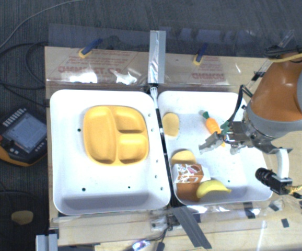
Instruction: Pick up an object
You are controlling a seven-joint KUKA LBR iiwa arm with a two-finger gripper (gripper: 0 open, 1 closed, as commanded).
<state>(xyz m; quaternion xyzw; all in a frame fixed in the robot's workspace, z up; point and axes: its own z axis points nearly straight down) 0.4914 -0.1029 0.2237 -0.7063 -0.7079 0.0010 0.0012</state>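
1. While the arm [276, 95] reaches in from the right of the frame, its gripper [213, 141] hangs over the middle of the right bin [190, 98], fingers spread apart with nothing between them.
2. Just above the gripper lies the toy carrot [211, 123], orange with a green top, tilted toward the upper left; it is near the fingertips but apart from them.
3. Further objects sit toward the bin's left wall: a pale yellow oval piece [170, 124] higher up, a rounded yellow piece [183, 156] below it, a small printed carton [188, 173] under that, and a banana [212, 189] at the lower edge, resting against the carton.
4. The left bin [62, 156] holds a yellow divided tray [115, 133].
5. As a target, the carrot looks light, stiff and smooth, probably plastic, so it may slip or roll if pinched near its tapered tip.
6. A grip across its thicker orange body, with the fingers set crosswise to its long axis, seems the safest hold.
7. Nothing has yet been lifted.
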